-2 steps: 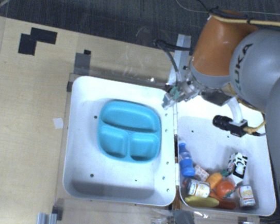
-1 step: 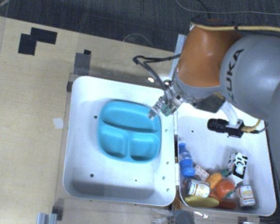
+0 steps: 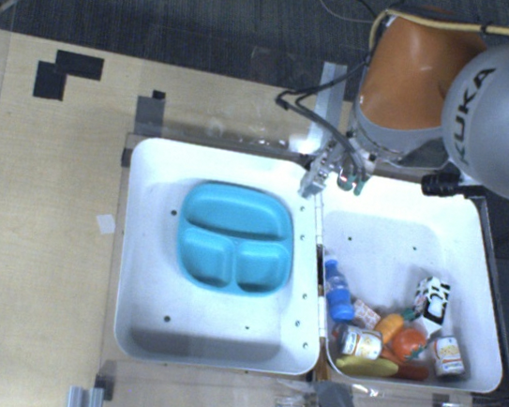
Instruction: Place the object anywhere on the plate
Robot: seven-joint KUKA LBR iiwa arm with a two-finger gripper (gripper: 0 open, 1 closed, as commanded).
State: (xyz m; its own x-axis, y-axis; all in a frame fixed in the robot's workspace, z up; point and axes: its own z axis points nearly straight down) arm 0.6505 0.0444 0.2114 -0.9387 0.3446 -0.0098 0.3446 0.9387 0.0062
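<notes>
we see the claw point(image 3: 337, 174) over the bins' divider (grip state unclear); we should descend squarely onto one object point(image 3: 337, 297), then the plate point(image 3: 234, 237).

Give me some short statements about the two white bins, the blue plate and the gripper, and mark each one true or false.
1. The blue divided plastic plate lies in the left white bin. True.
2. The small objects are piled on the plate. False: they lie in the right white bin, near its front edge.
3. The gripper is above the bins' rear edge. True.
4. The plate has one compartment. False: it has three.
</notes>
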